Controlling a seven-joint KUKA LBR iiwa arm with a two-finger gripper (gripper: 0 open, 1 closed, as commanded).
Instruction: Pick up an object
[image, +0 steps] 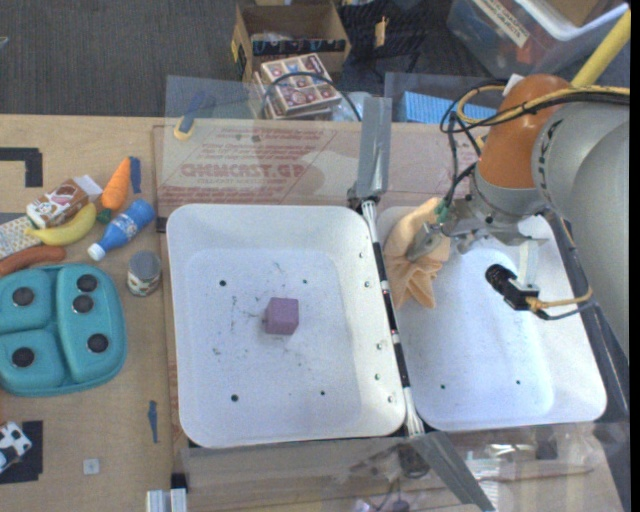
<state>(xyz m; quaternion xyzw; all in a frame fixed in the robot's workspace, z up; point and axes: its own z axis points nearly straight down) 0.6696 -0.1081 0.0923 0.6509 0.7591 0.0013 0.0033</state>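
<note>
The jaws (432, 238) sit at a limp tan cloth (415, 268) (grip unclear); soft and light, it should pinch best at a bunched fold.

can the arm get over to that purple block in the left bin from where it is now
Probably yes. The purple block sits alone on the floor of the left bin, open from above. The gripper is over the right bin by a tan cloth; just the low divider lies between.

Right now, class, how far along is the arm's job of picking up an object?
Done: the gripper has reached the tan cloth at the right bin's left edge. In hand: a grasp there, unconfirmed. Left: lifting it clear. The purple block lies untouched in the left bin.
</note>
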